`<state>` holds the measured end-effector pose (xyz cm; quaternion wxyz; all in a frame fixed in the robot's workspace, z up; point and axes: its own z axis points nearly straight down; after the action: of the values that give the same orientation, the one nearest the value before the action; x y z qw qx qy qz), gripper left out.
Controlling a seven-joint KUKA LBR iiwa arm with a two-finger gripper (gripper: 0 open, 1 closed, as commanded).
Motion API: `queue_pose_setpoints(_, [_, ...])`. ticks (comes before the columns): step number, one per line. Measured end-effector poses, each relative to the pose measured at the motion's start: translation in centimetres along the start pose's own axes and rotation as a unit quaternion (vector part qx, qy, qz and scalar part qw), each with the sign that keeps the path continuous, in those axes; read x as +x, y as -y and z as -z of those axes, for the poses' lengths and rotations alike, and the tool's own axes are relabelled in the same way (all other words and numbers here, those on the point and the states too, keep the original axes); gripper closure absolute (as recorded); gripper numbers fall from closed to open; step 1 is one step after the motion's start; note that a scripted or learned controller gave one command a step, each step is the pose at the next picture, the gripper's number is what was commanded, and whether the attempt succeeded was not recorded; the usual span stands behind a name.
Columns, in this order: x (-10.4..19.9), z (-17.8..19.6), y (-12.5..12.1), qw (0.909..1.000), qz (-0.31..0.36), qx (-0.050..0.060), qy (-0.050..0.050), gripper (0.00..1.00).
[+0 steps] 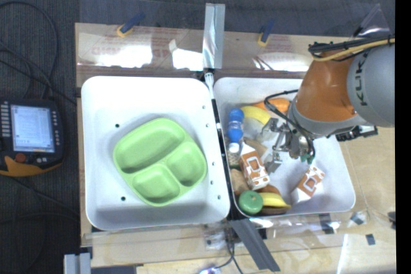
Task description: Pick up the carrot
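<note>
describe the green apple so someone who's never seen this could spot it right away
Look at the right bin, the cluttered one beside the bin holding the green divided plate. Go to its near left corner: the green apple sits there against a yellow banana. It is the one round green thing in that bin.

Green divided plate [160, 160] in left bin [96, 138], claw [282, 147] low over cluttered right bin [340, 183]

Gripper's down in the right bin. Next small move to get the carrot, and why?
Probably lift a little and shift toward the bin's far side. The gripper sits low among the small cartons, while the orange piece that looks like the carrot lies farther back, beside the yellow banana and partly under the arm's orange band. Nothing shows between the fingers, so it needs re-centering over the carrot before closing.
</note>
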<state>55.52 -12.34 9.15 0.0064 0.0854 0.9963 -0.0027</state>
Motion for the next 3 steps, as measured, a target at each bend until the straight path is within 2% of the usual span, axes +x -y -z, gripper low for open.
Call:
queue_pose_setpoints(1, [-8.0,-0.1,2.2,0.9993,-0.038,-0.003,-0.004,0.00])
queue_pose_setpoints(2, [-10.7,0.1,2.6,0.9980,0.062,0.001,-0.016,0.00])
queue_pose_setpoints(3, [-11.3,-0.1,2.5,0.9990,0.041,-0.001,-0.020,0.00])
